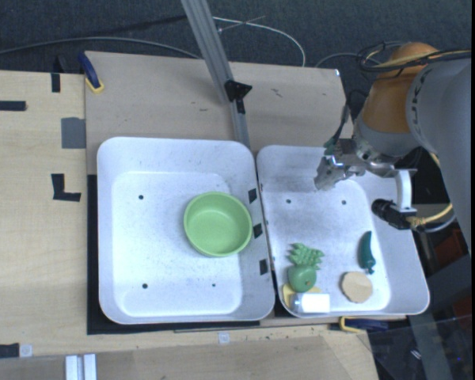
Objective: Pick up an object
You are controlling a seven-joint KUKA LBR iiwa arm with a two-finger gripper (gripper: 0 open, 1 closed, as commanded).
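- The gripper (pixel 328 176) hung at the upper part of the right bin (pixel 301 204); its finger state could not be told.
- The toys, like the green toy (pixel 303 266), sat lower, likely next targets.

Bowl (pixel 218 224) in left bin (pixel 119 165) — toys (pixel 303 267) in right bin (pixel 285 165).

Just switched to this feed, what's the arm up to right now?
The gripper hangs over the bare upper part of the right bin, holding nothing that can be seen. The pickable things lie at that bin's near end: a green leafy toy, a green apple-like toy, a white block, a tan round piece and a dark green pepper-like piece. A green bowl sits in the left bin.
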